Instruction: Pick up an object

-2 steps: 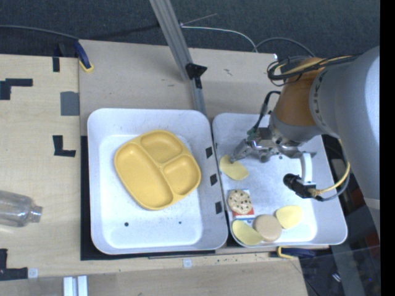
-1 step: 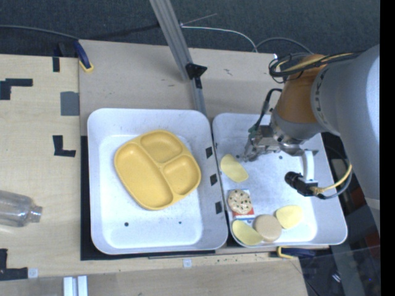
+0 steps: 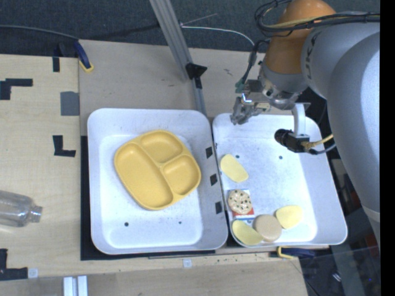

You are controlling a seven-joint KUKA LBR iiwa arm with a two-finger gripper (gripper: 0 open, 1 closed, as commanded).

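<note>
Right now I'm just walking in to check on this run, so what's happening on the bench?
The grey arm's tool sits over the far left corner of the right bin, with nothing seen in its grip. That bin holds small food pieces: a yellow piece, a cookie-print packet, a tan round piece and more yellow ones near the front. The left bin holds a yellow divided plate.

Grey arm [image 3: 352,73], orange band [image 3: 296,36]
</note>
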